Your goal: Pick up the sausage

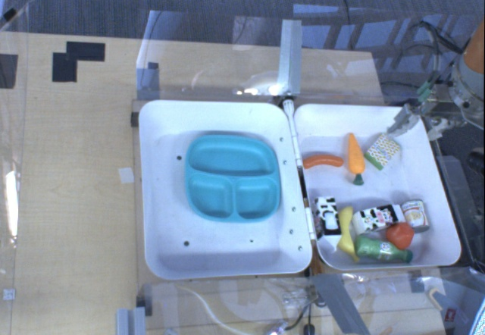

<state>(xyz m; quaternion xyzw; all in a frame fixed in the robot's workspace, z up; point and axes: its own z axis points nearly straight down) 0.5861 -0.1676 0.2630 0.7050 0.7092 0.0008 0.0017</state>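
Note:
The sausage (pixel 322 161), a short orange-red link, lies flat in the right bin (pixel 447 231), close to the wall it shares with the left bin. An orange carrot (pixel 355 155) stands just to its right, apart from it. My gripper (pixel 418 124) hangs over the right bin's far right corner, well to the right of the sausage and a little farther back. Its fingers (pixel 402 122) stand apart with nothing between them. A small patterned box (pixel 383 151) sits just below and left of the fingertips.
The left bin (pixel 163 250) holds a blue divided plate (pixel 233 176). Along the right bin's near side lie a cow-print carton (pixel 326 216), a banana (pixel 345 231), a second carton (pixel 379 217), a green bottle (pixel 383 250), a tomato (pixel 400 235) and a can (pixel 414 214).

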